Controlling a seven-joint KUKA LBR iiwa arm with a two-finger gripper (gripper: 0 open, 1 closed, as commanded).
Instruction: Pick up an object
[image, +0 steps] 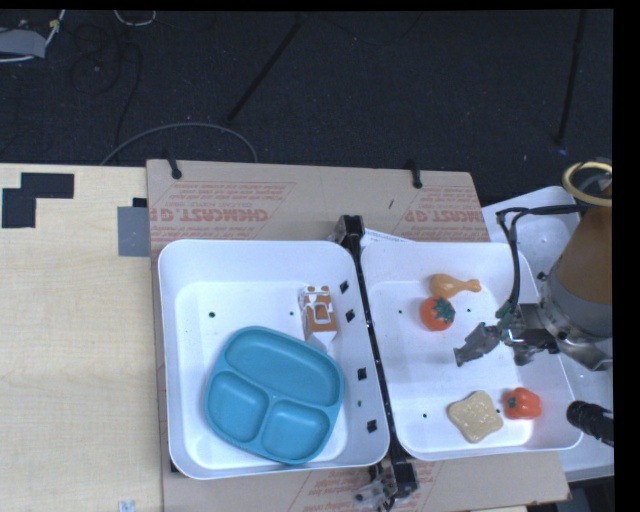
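My gripper (478, 346) hangs over the right bin (412, 420), reaching in from the right, and nothing is visible between its fingers. Left of and slightly above it lies a red tomato (437, 313), with an orange chicken drumstick (453, 285) just above that. Below the gripper rests a tan cracker (474, 416), and a small red pepper (521, 403) sits beside it at the bin's lower right. The left bin (185, 300) holds a blue divided plate (273, 394) and a small orange and white toy (319, 310).
A black divider (365, 340) runs between the two bins. Cardboard (300, 200) lies under both bins. The arm's grey body with orange band (590, 270) fills the right edge, with black cables (515, 250) looping over the right bin's far corner.
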